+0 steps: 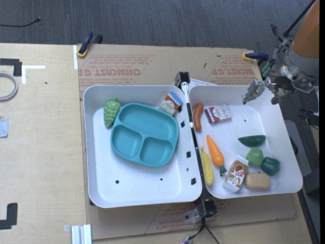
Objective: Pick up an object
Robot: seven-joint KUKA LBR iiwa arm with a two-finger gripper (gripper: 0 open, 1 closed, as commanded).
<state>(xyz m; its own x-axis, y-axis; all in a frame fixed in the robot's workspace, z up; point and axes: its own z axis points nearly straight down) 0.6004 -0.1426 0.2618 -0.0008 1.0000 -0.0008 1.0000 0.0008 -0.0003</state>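
My gripper (pixel 262 94) hangs open above the far right corner of the right bin (pixel 284 128), with nothing between its fingers. In that bin lie a red sausage (pixel 198 117), a red and white carton (pixel 218 114), a carrot (pixel 214 150), a yellow banana (pixel 206 166), a dark green vegetable (pixel 252 141), a light green fruit (pixel 255 156), a green pepper (pixel 270 165), a bread roll (pixel 258 181) and a small juice box (pixel 235 175). The carton is the nearest object, to the gripper's lower left.
The left bin (pixel 96 177) holds a teal divided plate (pixel 144 134), green grapes (pixel 111 112) and a small printed packet (pixel 170 104). Both bins rest on cardboard (pixel 117 65) over a wooden bench. A blue clamp (pixel 84 44) sits at the cardboard's far left corner.
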